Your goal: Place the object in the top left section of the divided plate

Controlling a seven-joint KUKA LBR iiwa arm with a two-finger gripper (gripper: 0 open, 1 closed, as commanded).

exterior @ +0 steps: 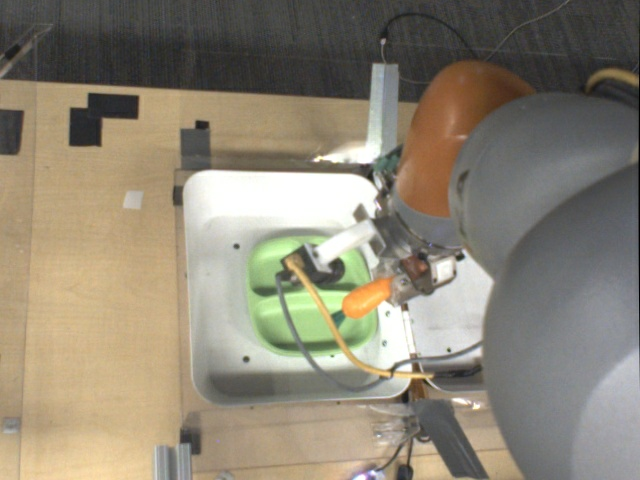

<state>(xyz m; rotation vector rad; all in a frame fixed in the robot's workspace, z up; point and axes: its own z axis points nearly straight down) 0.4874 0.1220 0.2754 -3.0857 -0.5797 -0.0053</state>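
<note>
A green divided plate (268,270) lies in the middle of the left white bin (215,268). An orange carrot-shaped object (366,296) hangs over the plate's right edge, pointing left and slightly down. Its right end sits between the fingers of my gripper (402,284), which is shut on it. The grey arm with its orange band comes in from the right and covers the plate's upper right part, so the dividers there are hidden.
The right white bin (452,320) shows as just a small patch under the arm. A metal post (384,108) stands behind the left bin's far right corner. Wooden bench surface spreads to the left.
</note>
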